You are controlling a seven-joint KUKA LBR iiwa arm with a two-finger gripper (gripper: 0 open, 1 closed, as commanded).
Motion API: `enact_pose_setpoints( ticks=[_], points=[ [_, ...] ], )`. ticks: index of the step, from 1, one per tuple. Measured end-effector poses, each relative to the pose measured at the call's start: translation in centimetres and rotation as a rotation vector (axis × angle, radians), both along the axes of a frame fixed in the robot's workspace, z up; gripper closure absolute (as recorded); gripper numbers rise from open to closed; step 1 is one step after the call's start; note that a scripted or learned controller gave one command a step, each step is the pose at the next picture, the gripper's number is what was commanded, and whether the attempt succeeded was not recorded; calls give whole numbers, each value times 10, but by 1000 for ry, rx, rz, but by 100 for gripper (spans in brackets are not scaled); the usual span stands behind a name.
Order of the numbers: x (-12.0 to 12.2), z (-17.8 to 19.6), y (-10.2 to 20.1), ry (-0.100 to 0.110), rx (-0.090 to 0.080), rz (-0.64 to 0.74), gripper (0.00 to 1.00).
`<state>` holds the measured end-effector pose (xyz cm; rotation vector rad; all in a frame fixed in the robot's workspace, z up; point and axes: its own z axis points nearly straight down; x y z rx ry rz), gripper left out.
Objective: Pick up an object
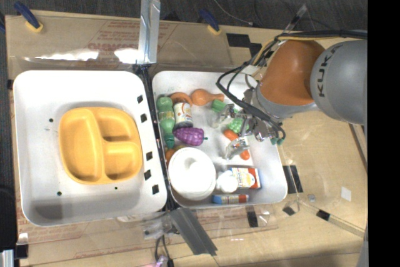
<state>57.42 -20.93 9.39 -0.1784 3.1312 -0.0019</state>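
Note:
My gripper (240,134) hangs low over the right side of the right bin (275,162), under the orange wrist band (287,75). Cables and metal parts crowd around it. Small orange pieces (232,134) and a green item (219,105) lie right by it, and I cannot tell whether any of them is touched. To its left lie a purple bunch of grapes (189,134), a small can (182,113), a green bottle (165,117) and an orange gourd (202,97).
A white round bowl (192,172), a white and orange carton (245,178) and a blue marker (229,199) fill the right bin's front. The left bin (31,103) holds a yellow divided tray (100,144). A metal bracket (149,28) stands behind the bins.

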Motion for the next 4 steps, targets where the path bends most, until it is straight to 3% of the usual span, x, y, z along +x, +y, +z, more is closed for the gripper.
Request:
enact_pose_setpoints(
  ticks=[1, 2, 3, 4],
  points=[
    [-18, -1, 1, 4, 1, 27, 0],
    [-5, -1, 14, 2, 1, 48, 0],
    [-34, -1, 1, 3, 2, -61, 0],
    [0, 0, 1, 1, 1, -47, 0]
  ],
)
